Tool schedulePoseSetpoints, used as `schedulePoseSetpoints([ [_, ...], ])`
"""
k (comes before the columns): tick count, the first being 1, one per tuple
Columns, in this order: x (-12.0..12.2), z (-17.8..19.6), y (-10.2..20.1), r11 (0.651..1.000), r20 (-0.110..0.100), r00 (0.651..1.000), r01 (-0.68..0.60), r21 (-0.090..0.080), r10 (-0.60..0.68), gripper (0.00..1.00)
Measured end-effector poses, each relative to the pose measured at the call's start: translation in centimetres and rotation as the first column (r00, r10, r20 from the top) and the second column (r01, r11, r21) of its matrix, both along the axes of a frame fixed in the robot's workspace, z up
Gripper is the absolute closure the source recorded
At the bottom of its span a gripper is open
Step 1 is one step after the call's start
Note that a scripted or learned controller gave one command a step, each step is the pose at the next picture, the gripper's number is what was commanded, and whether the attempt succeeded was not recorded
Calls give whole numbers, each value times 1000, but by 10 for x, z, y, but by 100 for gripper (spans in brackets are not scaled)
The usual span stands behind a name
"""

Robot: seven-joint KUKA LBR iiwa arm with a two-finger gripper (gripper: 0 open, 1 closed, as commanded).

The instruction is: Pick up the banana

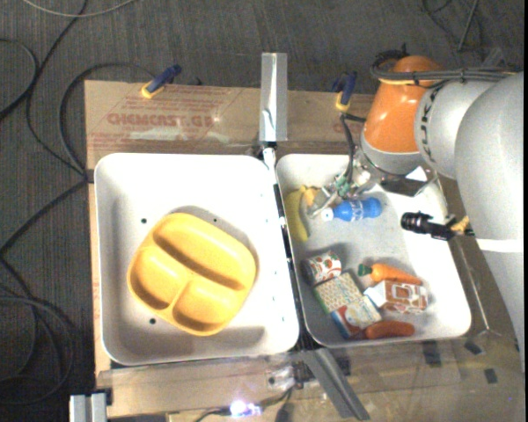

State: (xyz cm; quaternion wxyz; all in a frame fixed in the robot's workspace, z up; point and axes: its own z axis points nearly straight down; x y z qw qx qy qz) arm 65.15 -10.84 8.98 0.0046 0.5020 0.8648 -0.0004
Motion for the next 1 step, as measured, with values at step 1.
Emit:
schedulePoseSetpoints([
  [1, 0, -1, 0, 1000, 0, 1000, 0, 1, 0, 0],
])
